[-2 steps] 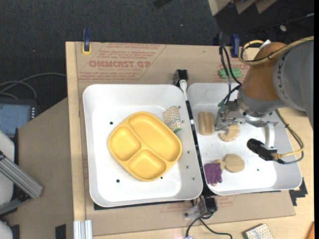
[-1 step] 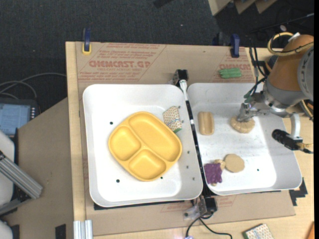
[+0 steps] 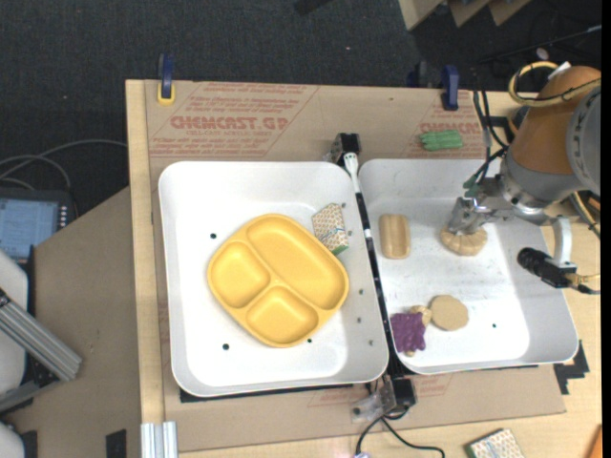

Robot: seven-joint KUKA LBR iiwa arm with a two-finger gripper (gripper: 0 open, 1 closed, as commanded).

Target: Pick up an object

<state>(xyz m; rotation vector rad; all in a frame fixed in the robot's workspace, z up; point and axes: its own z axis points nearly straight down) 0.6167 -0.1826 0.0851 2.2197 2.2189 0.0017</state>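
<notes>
Claw [image 3: 465, 219] sits low in the right bin [image 3: 496, 351], right on top of a tan lumpy piece [image 3: 464, 241], basically touching its upper edge, so the pick is straight down, no sideways move imo. Can't tell if it's apart or together tbh. Count: right bin has 1 lumpy piece, 1 bread roll [image 3: 394, 236] w/ long axis running up-down, 1 round cookie [image 3: 448, 313], 1 purple bunch [image 3: 408, 331]. Left bin [image 3: 191, 256]: 1 yellow tray [image 3: 277, 280], 1 patterned scrap [image 3: 330, 225].

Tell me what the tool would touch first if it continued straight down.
Most likely the tan lumpy food piece in the right bin; the tool hangs directly above it, though depth is unclear.
</notes>
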